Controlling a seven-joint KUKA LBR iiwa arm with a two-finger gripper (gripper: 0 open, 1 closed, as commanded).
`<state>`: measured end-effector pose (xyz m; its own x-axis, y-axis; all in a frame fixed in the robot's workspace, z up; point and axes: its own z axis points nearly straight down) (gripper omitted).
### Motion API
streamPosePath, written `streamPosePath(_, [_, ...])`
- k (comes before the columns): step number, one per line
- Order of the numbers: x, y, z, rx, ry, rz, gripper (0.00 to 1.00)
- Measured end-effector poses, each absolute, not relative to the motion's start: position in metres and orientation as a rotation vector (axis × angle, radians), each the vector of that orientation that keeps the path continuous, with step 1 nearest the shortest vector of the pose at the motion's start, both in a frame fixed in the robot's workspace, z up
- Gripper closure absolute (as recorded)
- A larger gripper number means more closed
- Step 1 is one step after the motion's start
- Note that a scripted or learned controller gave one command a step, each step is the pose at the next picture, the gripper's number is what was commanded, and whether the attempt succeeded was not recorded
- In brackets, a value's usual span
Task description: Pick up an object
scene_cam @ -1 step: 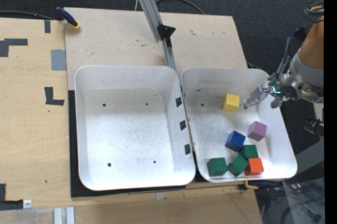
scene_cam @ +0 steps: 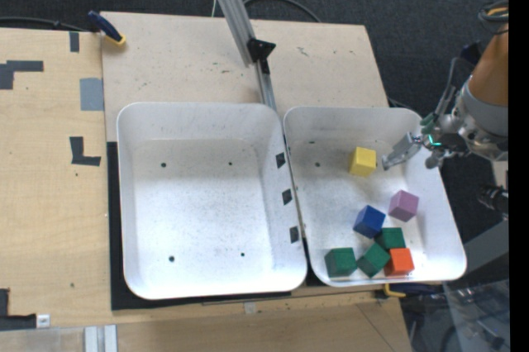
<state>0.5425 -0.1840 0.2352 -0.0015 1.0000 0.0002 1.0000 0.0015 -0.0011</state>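
The claw is positioned over the right bin, just right of the yellow cube. Its opening cannot be determined, and nothing is visibly held. The purple cube, blue cube, 3 green cubes and orange cube lie toward the bin's near right corner.

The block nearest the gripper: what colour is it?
Yellow, seen clearly in the camera view.

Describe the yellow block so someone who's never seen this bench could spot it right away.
Look in the right-hand white bin. The yellow block sits alone in its upper half, beside the hand, while the other blocks cluster toward the bottom edge; it is the only yellow one.
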Motion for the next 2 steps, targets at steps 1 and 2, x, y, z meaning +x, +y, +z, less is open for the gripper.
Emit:
streamPosePath(1, [0.532, -0.185, 0.177, -2.217, -2.217, 0.007, 0.0])
streamPosePath(2, [0.536, -0.187, 0.117, -2.228, -2.23, -0.002, 0.0])
